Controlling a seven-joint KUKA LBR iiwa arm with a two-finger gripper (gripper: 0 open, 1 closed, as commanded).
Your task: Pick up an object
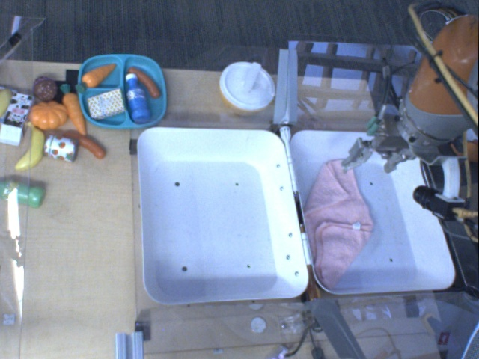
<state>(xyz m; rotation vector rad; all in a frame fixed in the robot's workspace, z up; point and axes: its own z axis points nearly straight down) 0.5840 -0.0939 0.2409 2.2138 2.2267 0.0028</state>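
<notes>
end effector (372, 154) is hovering with fingers spread, holding nothing, just over the top edge of the pink cloth (337, 219). cloth is lying crumpled in the right bin (419, 275), against its left wall. looking soft, light, floppy; pinching a raised fold should work best. left bin (217, 223) is sitting alongside.

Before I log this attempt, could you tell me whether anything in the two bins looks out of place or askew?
Only mildly: the pink cloth lies crumpled in a heap against the right bin's left wall rather than spread flat. The gripper hangs above the cloth's upper end. Nothing looks spilled or damaged.
</notes>
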